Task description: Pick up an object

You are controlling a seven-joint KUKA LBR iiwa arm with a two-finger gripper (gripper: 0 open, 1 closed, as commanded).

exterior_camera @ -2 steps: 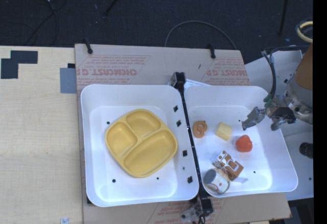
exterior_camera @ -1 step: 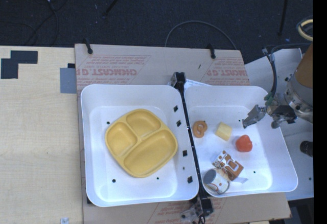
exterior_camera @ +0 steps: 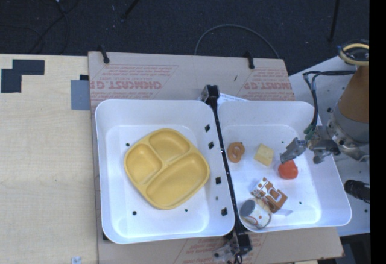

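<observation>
The grey cup (exterior_camera: 248, 208) sits at the near edge of the right bin (exterior_camera: 329, 211). Beyond it, the red ball (exterior_camera: 288, 170) lies just below the gripper (exterior_camera: 294, 149), whose fingers stand open, holding nothing.

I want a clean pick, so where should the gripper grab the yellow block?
Probably take the yellow block across two opposite flat sides, coming straight down. It lies flat in the right bin, apart from the donut and the red ball, so fingers have room.

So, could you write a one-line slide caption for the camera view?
Gripper poised above a red object in the right bin; a yellow divided plate lies in the left bin.
</observation>
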